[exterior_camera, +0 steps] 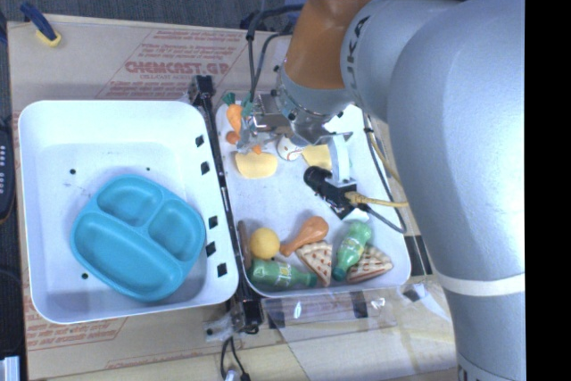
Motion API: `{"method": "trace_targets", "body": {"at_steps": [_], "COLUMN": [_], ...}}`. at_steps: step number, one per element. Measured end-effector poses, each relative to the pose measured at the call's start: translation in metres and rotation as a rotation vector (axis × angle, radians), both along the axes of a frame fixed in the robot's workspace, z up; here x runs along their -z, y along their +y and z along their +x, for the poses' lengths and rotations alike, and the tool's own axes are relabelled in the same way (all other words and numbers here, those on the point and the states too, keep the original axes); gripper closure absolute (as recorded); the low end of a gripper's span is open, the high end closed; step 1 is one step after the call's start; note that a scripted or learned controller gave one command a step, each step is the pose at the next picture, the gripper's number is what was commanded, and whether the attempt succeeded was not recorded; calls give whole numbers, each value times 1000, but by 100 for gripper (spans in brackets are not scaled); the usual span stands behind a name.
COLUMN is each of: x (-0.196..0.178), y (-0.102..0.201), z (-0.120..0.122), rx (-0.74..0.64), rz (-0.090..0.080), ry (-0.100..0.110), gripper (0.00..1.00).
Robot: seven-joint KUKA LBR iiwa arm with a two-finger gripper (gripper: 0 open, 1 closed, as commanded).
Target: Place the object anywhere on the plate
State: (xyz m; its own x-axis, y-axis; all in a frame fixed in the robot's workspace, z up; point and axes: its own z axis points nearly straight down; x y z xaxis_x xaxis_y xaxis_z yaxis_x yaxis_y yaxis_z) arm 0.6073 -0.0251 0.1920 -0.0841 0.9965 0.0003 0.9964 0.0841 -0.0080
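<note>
There, low over the far end of the right bin (pixel 393 268), hung the gripper (pixel 254 128), reached in under the arm's orange band (pixel 323 31); whether it was spread or pressed together could not be told, since the wrist covered most of it. Just beside it on the left lay a small carrot (pixel 233 116), and just below it a pale yellow piece (pixel 255 164) rested on the bin floor. Nearer the camera, along the same bin's front wall, sat a yellow lemon (pixel 264 243), a drumstick (pixel 306 235), two green bottles (pixel 278 275) (pixel 351 244) and two waffle-like wedges (pixel 316 260) (pixel 375 262), crowded close together. The blue divided plate (pixel 136 235) lay well apart in the left bin (pixel 53 129), carrying nothing. Both bins stood side by side on the cardboard-covered worktop (pixel 134 58).
</note>
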Motion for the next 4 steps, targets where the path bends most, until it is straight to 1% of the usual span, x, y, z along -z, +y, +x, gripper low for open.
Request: {"method": "trace_targets", "body": {"at_steps": [1,2,3,4], "x": [-17,2,2,-8], "y": [43,64,64,64], "z": [-38,-65,-65,-65], "rx": [122,-131,-130,-139], "rz": [-2,0,0,-2], "ry": [5,6,5,12], "gripper": [100,100,0,100]}}
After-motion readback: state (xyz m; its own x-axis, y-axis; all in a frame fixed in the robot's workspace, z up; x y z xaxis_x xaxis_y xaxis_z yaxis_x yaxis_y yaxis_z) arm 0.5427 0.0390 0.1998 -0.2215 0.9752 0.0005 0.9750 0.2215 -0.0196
